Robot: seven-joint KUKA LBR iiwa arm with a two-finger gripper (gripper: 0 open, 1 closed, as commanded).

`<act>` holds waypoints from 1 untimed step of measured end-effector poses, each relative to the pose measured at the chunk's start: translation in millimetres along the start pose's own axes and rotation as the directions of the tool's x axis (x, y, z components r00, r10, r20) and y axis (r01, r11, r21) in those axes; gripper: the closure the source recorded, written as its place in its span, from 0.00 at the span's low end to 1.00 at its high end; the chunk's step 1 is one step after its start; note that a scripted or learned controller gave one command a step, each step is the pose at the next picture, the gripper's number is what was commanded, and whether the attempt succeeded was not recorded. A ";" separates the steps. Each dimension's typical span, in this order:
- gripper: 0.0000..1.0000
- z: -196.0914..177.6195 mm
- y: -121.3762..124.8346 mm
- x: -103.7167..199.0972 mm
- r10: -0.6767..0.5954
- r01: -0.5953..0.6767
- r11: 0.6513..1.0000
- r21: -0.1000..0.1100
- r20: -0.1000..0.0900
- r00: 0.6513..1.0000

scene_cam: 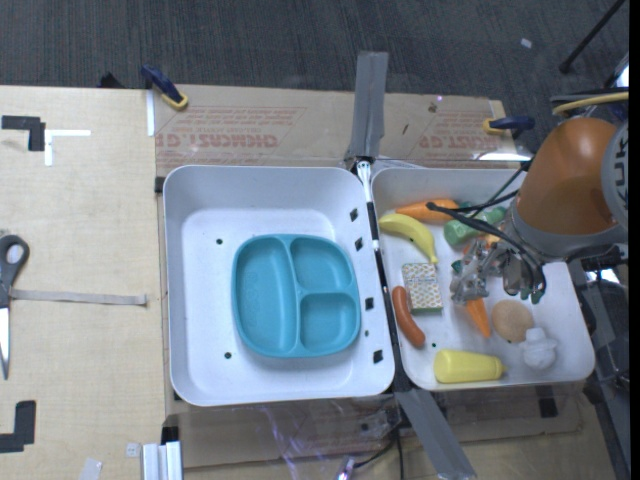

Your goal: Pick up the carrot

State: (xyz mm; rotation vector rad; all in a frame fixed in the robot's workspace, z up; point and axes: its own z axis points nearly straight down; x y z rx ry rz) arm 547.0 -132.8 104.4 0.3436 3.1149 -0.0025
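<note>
A small orange carrot (479,318) lies in the right bin (570,368), between a checkered sponge-like block (423,286) and a beige round item (512,320). The gripper (483,276) hangs low over the bin, just above and behind the carrot's upper end. The metal parts of the gripper hide whatever lies directly under it. A second long orange tapered piece (425,209) lies at the back of the same bin. The arm's orange band (568,178) stands over the bin's back right corner.
The right bin also holds a banana (411,232), a green item (462,232), a red sausage (408,316), a yellow block (468,366) and a white item (540,349). A teal divided tray (297,295) sits in the left bin (190,268). Scissors (8,278) lie far left on the bench.
</note>
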 end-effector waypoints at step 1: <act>1.00 -88.6 79.1 1.0 -0.044 0.044 0.999 -0.002 -0.002 0.999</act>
